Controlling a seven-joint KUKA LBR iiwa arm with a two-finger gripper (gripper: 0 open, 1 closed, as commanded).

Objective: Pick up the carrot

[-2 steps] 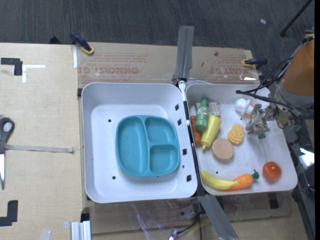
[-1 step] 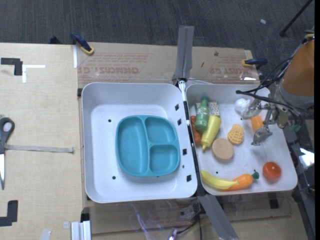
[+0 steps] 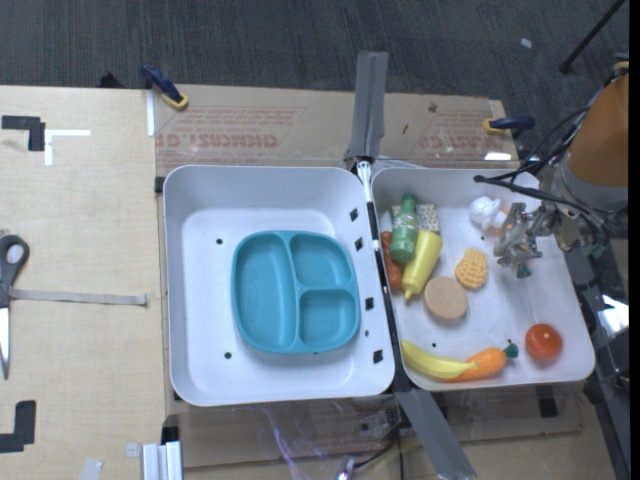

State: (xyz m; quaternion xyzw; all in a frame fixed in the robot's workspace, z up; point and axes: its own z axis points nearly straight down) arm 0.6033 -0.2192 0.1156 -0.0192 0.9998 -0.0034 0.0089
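The orange carrot point(image 3: 483, 362) with a green tip lies near the front of the right bin point(image 3: 572, 368), touching a yellow banana point(image 3: 437, 362) on its left. My gripper point(image 3: 517, 245) hangs over the bin's back right part, well behind the carrot, with nothing seen between its fingers. The arm reaches in from the right edge.
The right bin also holds a green bottle point(image 3: 404, 230), a yellow bottle point(image 3: 422, 262), a corn piece point(image 3: 471, 268), a tan round cookie point(image 3: 446, 299), a white item point(image 3: 485, 210) and a tomato point(image 3: 543, 341). A blue divided plate point(image 3: 296, 292) sits in the left bin point(image 3: 190, 298).
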